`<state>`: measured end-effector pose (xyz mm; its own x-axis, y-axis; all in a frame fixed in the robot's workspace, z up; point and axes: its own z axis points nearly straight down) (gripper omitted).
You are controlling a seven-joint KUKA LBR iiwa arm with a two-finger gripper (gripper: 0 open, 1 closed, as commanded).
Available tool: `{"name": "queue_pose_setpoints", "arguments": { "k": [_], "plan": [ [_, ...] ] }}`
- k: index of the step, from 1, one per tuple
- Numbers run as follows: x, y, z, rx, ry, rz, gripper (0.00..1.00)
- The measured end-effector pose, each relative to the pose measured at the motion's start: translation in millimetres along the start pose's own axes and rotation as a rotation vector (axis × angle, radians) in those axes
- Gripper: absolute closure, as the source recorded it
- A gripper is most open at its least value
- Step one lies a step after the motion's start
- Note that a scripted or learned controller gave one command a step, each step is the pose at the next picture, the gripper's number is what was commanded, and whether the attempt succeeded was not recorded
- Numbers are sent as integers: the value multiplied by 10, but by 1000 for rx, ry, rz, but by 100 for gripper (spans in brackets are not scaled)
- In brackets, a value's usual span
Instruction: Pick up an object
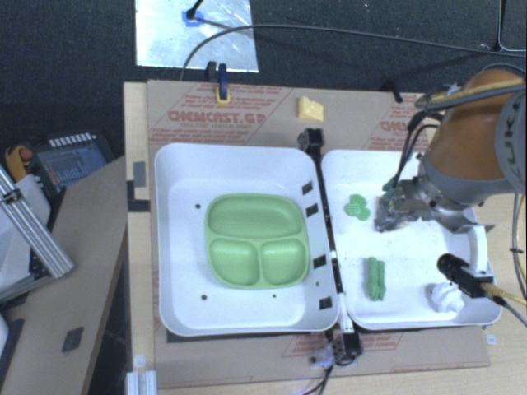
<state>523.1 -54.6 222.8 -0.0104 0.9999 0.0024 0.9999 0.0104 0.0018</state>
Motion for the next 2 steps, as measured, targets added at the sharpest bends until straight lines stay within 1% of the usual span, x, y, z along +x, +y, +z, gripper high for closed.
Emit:
{"name": "queue_pose_setpoints", "arguments": {
  "k": [2],
  "plan": [
    [1163,-59,-152,0,0,-1,100]
  ]
}}
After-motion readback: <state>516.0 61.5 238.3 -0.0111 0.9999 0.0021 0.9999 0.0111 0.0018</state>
